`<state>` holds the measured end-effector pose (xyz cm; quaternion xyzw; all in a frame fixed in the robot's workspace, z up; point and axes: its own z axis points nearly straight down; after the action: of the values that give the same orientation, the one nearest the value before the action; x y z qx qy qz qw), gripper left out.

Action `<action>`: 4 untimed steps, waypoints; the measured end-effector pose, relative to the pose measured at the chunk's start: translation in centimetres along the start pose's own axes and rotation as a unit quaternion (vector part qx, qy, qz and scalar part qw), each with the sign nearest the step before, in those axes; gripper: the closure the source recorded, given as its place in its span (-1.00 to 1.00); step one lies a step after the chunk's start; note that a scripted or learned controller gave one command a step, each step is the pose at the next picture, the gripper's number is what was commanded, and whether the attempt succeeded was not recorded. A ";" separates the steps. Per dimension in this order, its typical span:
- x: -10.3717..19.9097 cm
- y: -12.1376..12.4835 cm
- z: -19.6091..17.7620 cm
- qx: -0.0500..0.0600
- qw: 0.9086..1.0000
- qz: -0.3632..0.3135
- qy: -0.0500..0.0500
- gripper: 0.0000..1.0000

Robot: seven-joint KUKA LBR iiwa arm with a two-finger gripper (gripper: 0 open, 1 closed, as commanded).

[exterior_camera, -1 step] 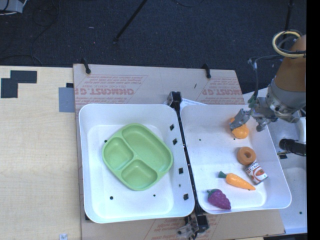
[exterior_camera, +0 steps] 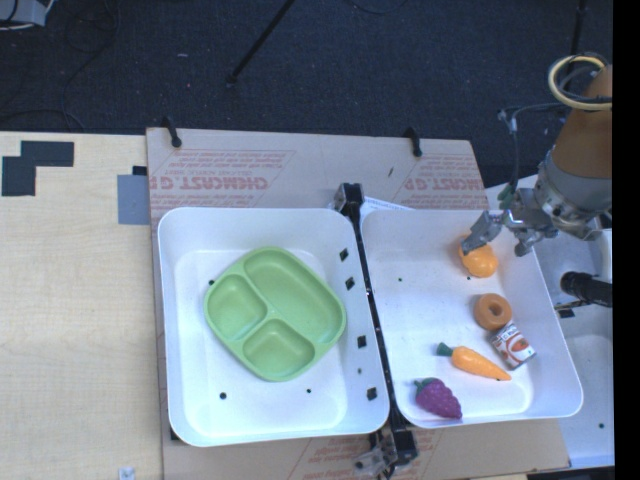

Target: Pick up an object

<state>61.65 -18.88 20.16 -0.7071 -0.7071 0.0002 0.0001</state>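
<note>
The right bin (exterior_camera: pixel 420 298) holds several toy foods. An orange fruit (exterior_camera: pixel 481 261) lies near its far right corner. In front of it are a brown donut (exterior_camera: pixel 492 311), a small red-and-white can (exterior_camera: pixel 513 346), a carrot (exterior_camera: pixel 474 362) and a purple grape bunch (exterior_camera: pixel 438 398). My gripper (exterior_camera: pixel 502 236) hangs over the bin's far right corner, open, with its left finger (exterior_camera: pixel 479 234) just above the orange fruit. Nothing sits between the fingers.
A green divided plate (exterior_camera: pixel 275 311) lies in the left bin (exterior_camera: pixel 190 368). A black divider (exterior_camera: pixel 365 308) runs between the two bins. The arm's orange band (exterior_camera: pixel 585 138) rises at the right edge. Cardboard lies under the bins.
</note>
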 end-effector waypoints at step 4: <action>0.1 0.4 10.4 0.002 1.000 -0.002 0.001 1.00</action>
<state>62.01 -18.78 9.77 -0.7055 -0.7087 0.0013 0.0021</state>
